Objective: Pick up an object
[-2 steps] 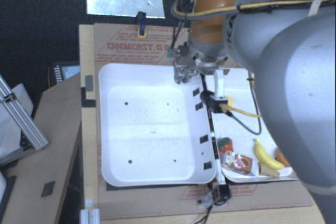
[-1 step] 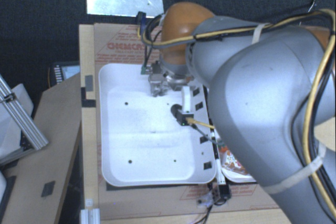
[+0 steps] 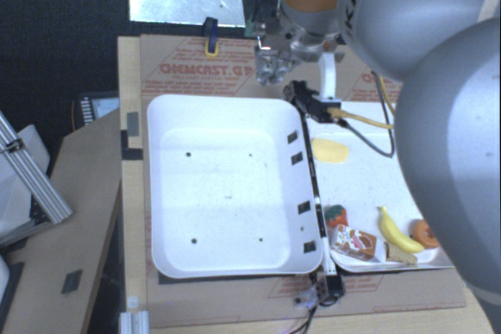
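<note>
Pincer [image 3: 270, 70] beyond bins' far edge; banana [image 3: 394, 233] well apart, near corner.

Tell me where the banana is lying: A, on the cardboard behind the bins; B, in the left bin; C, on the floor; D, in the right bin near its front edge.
D: the banana lies in the right bin near its front edge, beside a snack packet.

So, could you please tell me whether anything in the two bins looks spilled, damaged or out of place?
Nothing stands out. The banana, snack packet and yellow piece lie loose in the right bin, none spilled over its rim.
</note>
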Robot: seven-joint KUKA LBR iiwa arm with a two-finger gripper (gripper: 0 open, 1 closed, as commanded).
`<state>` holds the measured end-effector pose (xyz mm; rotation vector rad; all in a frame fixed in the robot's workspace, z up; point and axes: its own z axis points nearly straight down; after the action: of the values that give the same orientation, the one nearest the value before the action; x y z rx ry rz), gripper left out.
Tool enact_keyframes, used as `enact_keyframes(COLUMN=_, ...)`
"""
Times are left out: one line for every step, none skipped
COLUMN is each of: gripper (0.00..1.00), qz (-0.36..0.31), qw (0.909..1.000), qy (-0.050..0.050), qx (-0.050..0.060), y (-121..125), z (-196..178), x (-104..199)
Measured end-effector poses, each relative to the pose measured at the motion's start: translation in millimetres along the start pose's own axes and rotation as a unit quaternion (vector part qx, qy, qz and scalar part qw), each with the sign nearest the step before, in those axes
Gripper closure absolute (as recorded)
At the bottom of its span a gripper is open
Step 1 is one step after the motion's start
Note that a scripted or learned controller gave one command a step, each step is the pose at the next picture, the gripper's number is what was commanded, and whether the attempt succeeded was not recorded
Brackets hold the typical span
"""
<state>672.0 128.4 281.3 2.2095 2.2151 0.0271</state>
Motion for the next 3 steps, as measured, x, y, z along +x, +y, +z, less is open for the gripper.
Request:
enact_keyframes(gripper=1.0, qz=-0.002, qw=0.9999, qy=-0.002, qx=0.016, y=-11, z=195, x=35)
enact_keyframes(gripper=1.0, qz=-0.004, qw=1.0, qy=0.001, qx=0.006, y=-4, z=90, x=95)
enact_keyframes(gripper=1.0, qz=-0.003, qw=1.0, qy=-0.001, qx=0.009, y=-4, z=85, x=91)
